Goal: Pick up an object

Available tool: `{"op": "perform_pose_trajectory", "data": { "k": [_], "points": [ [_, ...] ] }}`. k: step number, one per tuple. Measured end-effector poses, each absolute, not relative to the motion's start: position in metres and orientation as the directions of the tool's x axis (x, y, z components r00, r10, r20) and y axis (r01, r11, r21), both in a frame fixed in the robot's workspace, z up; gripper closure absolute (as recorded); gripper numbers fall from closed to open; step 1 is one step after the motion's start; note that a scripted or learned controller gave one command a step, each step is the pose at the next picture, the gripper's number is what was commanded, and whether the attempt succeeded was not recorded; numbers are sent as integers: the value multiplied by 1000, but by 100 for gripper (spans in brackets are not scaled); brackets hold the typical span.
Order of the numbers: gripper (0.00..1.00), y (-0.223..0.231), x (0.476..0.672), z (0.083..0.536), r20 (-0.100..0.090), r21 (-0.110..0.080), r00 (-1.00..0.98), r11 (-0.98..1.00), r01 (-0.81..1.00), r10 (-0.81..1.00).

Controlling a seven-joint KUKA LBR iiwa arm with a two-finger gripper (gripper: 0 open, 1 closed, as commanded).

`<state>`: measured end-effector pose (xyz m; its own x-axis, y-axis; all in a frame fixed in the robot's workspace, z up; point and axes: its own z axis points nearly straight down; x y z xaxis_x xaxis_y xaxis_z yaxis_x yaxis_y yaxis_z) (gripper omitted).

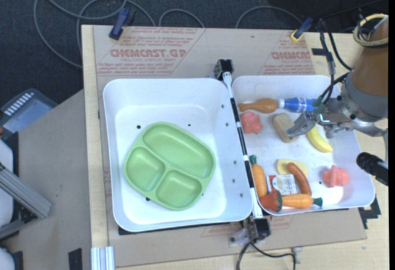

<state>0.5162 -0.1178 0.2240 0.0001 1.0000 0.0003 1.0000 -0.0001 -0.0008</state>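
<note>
The right bin (364,198) holds several toy foods. Among them are a yellow banana (320,140), a tan bread piece (282,127), a blue bottle (299,104), a drumstick (259,105) and a pink piece (250,122). My gripper (315,129) hangs low over the bin's upper right part. It is open, its fingers spread between the bread piece and the banana's top end. Nothing is held between them.
The left bin (117,108) contains a green divided plate (170,165). In the front of the right bin lie a carrot (258,180), a sausage (299,177), a second carrot (297,202) and a pink lump (334,176). The arm (370,77) comes in from the right.
</note>
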Motion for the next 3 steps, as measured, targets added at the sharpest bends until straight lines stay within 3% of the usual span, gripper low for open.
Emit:
{"op": "perform_pose_trajectory", "data": {
  "k": [1, 2, 3],
  "points": [
    [0, -121, 578, 89, 1, -4, 0, 0, 1000, 1000],
    [100, -122, 579, 100, 0, 1, 1, -1, 1000, 1000],
    [100, -60, 600, 185, 0, 2, -2, 2, 1000, 1000]
  ]
}}
